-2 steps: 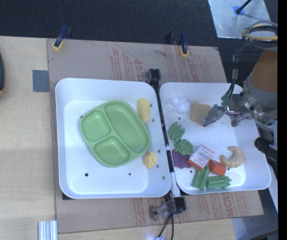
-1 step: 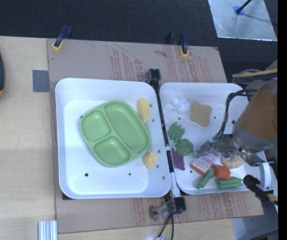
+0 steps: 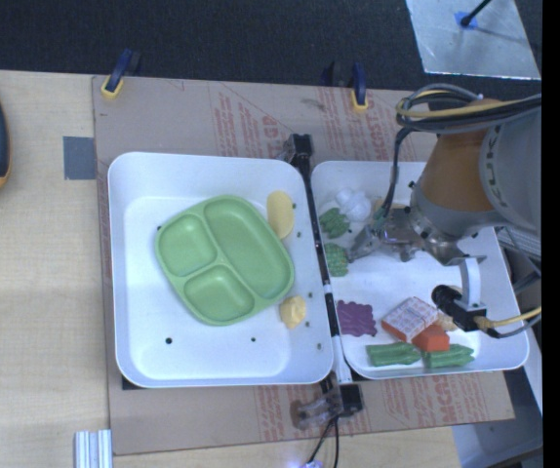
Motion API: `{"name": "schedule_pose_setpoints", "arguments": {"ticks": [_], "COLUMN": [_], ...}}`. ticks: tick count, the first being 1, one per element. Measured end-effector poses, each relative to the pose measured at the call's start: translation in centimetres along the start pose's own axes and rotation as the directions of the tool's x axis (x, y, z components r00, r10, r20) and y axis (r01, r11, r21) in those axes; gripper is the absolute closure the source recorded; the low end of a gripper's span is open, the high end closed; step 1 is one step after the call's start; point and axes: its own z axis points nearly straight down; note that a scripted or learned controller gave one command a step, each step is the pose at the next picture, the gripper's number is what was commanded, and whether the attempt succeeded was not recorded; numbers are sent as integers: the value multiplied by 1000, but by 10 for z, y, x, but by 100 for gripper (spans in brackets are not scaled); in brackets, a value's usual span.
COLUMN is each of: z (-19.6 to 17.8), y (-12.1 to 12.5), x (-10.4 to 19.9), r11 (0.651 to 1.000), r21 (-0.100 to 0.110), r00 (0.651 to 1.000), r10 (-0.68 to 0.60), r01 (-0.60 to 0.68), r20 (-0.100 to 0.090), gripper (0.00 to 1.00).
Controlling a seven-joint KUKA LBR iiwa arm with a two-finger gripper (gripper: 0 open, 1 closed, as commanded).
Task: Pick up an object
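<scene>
the gripper (image 3: 366, 242) is low over the right bin (image 3: 514, 291), near its left wall; i cannot tell how it stands. green pieces (image 3: 336, 224) lie just beside it. a purple piece (image 3: 355, 317) sits nearer the front. the left bin (image 3: 134, 349) holds a green divided plate (image 3: 223, 258).

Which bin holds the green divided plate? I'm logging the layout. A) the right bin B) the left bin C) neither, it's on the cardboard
B: the green divided plate lies flat on the floor of the left bin, with two yellow pieces beside its rim.
</scene>
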Motion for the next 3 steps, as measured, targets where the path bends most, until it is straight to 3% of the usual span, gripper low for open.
{"name": "schedule_pose_setpoints", "arguments": {"ticks": [1, 3], "z": [0, 1], "y": [86, 82], "x": [14, 12], "r11": [1000, 1000], "r21": [4, 9], "r00": [1000, 1000], "r10": [2, 4], "r01": [-2, -4], "r20": [0, -2], "gripper": [0, 0]}}
